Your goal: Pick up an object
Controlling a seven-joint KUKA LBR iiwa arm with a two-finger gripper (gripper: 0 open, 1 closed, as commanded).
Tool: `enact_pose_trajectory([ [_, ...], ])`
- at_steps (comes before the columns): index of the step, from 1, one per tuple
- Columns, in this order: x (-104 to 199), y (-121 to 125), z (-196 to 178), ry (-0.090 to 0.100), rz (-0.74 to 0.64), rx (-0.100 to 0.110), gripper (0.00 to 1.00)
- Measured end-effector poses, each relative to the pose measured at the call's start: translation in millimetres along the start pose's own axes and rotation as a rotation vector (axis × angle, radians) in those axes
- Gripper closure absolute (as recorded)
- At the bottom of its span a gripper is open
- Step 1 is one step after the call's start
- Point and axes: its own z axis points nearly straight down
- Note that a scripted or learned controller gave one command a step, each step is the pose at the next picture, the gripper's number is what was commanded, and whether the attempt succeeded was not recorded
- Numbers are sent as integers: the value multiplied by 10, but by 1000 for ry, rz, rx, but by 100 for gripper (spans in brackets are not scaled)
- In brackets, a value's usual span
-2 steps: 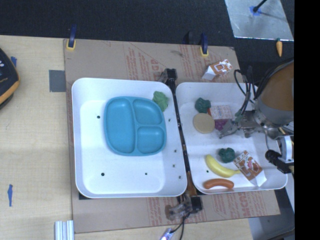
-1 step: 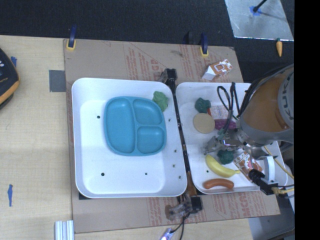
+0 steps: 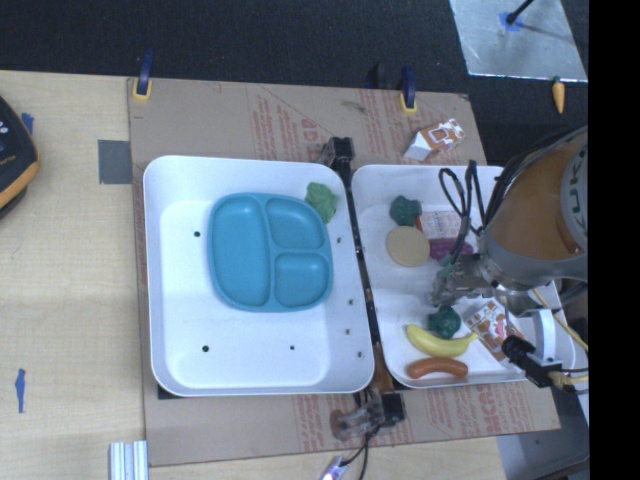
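Clutter was our first worry as we looked down on the claw [image 3: 447,290], which hung low in the right bin [image 3: 380,268] with the arm [image 3: 535,218] reaching in behind it. We could not tell how it stood, for the wrist and its cables hid that part. No thing showed pinched in it, so we judged the pick not yet made. Just below the claw lay a dark green lump [image 3: 443,321], which we took for the likeliest target; just beyond that lay a yellow banana [image 3: 437,341] and, further down, a sausage [image 3: 436,369]. Beside the lump, toward the arm, sat a small printed packet [image 3: 488,322]. Up and to the left of the claw were a tan disc [image 3: 407,246], another dark green piece [image 3: 405,209] and a purple and white item [image 3: 441,226]. Well away in the left bin [image 3: 160,298] rested a blue divided plate [image 3: 270,250] with a light green piece [image 3: 322,200] at its corner. We feared a closing claw might catch the banana or the packet with the lump, or nudge the lump aside, because they lay so close together. Faint red print ran along the cardboard [image 3: 260,118] under the bins, and a small carton [image 3: 434,139] above the right bin bore markings, but we could read neither.
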Motion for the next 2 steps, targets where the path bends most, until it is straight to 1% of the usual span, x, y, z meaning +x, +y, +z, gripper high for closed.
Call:
enact_pose_trajectory([
  [1,1,0,1,0,0,0,0],
  [2,-323,922,88,1,6,-5,0],
])
